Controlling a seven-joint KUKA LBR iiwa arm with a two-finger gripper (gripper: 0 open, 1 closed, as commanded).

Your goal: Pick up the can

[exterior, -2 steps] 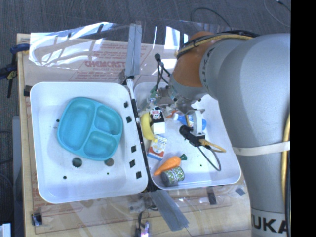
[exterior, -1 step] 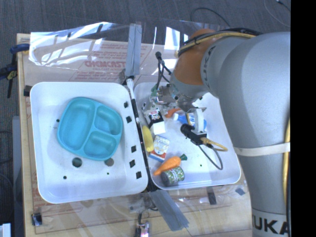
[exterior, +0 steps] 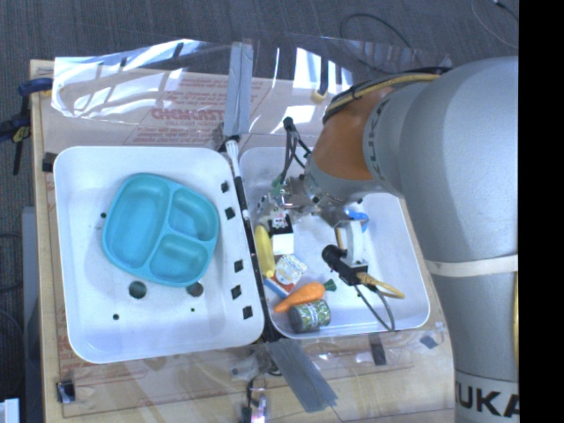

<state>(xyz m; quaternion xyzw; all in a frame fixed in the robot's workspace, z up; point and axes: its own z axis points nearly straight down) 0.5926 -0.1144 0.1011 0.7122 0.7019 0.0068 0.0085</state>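
Showing the gripper [exterior: 284,208] low in the right bin [exterior: 405,236]; whether its fingers are spread cannot be told, being hidden in clutter. The can [exterior: 310,316] lies on its side at the bin's near edge, touching the carrot [exterior: 301,294]. Risk: descending here grasps neighbouring items, or the can rolls away.

A blue divided plate [exterior: 161,229] lies in the left bin [exterior: 79,324]; a carrot [exterior: 300,295] and banana [exterior: 263,248] lie in the right bin [exterior: 412,276].

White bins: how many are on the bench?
2. The shallow white left bin holds a blue divided plate; the shallow white right bin holds the green can, near its front edge.
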